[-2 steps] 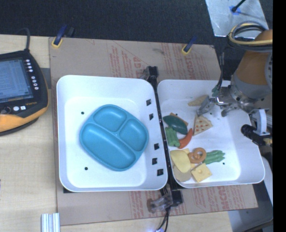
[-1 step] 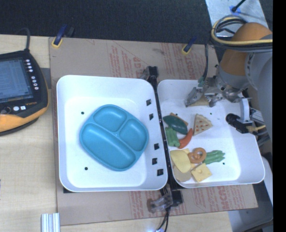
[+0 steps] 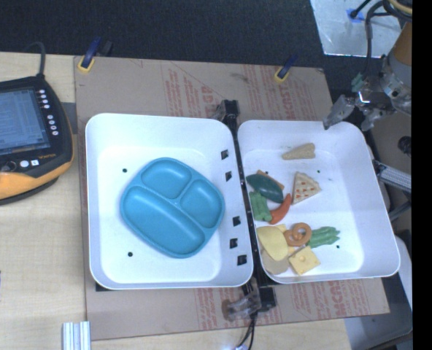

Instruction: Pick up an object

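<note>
The right bin (image 3: pixel 362 195) holds several toy foods. A tan bread piece (image 3: pixel 298 152) lies near its far side, with a pizza slice (image 3: pixel 304 187) just in front of it. Left of the slice are a dark green vegetable (image 3: pixel 265 187), a red chili (image 3: pixel 281 208) and a green leafy piece (image 3: pixel 260 208). Toward the front lie a yellow wedge (image 3: pixel 273 241), an orange ring (image 3: pixel 301 232), a green pod (image 3: pixel 322 234) and a yellow cube (image 3: pixel 304 261). My gripper (image 3: pixel 352 115) hangs over the bin's far right corner, open, with nothing between its fingers.
A blue divided plate (image 3: pixel 174 206) lies in the left bin (image 3: pixel 103 195). Both bins rest on a cardboard sheet (image 3: pixel 201 86) held by clamps (image 3: pixel 90 55). A teach pendant (image 3: pixel 19 137) lies on the bench at the left.
</note>
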`<state>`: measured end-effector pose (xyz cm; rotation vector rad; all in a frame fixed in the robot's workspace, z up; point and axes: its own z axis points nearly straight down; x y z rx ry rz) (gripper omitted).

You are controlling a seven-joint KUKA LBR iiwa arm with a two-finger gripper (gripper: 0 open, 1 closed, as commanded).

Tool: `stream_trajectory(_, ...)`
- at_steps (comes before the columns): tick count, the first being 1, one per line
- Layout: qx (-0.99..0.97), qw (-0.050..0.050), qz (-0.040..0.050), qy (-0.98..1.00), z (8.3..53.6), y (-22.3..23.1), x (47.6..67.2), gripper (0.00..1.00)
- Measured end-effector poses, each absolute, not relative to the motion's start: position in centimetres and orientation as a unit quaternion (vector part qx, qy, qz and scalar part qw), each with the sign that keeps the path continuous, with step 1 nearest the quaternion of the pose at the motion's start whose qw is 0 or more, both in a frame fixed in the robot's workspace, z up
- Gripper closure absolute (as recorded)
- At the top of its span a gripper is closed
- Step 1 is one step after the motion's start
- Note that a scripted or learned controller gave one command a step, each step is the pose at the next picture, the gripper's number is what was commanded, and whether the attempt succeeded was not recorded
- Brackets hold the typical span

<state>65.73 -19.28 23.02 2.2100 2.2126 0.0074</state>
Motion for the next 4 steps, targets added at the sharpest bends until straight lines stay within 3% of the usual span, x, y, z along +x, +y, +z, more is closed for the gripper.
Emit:
stream_trajectory(1,0.706,-0.006,-0.0039,0.708,16.3,-15.6,58.2,0.0)
stream_trajectory(2,0.704,-0.003,-0.0027,0.71,8.8,-15.9,61.2,0.0)
stream_trajectory(3,0.705,0.002,0.0005,0.71,9.3,-16.6,65.9,0.0)
stream_trajectory(4,0.706,-0.002,-0.0014,0.709,15.1,-12.5,59.1,0.0)
